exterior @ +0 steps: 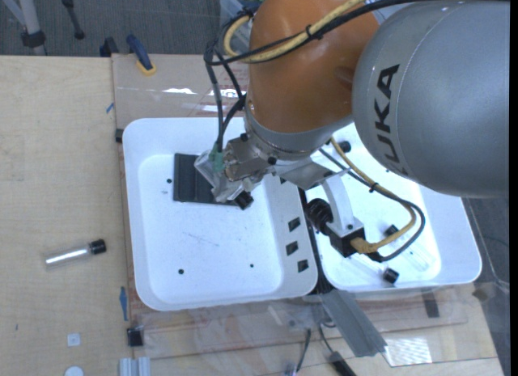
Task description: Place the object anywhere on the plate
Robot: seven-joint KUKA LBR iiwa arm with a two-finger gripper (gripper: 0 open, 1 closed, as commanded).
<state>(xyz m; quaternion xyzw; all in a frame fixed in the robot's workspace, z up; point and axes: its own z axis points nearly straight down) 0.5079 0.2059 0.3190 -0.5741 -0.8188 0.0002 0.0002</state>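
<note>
- Left bin [154, 269]: dark flat slab [188, 179] lying toward 10 o'clock on the floor. Probably the plate, judging by its flatness and by the tool parked against it.
- Gripper [231, 180] low over the left bin, touching or overlapping the slab's 3 o'clock edge. Whether apart, together or clamped on anything: cannot tell, since the wrist hardware hides the working end.
- Object to be placed: not made out. If carried, hidden beneath the gripper at the slab's 3 o'clock side. Cannot confirm either way.
- Arm [421, 83] reaching in from 3 o'clock, with the orange band directly above the tool. A near-vertical approach seems likely, to set something down flat rather than drop it at an angle.
- Right bin [453, 261]: yellow cable loop [392, 237] hanging from the arm over it. Small black piece [389, 275] at 6 o'clock.
- Bench at 9 o'clock: capped vial [74, 253] lying well apart from both bins, likely stray.
- Judged step: at or near release over the slab. Risk of landing on the rim side and sliding off onto the bin floor.
</note>
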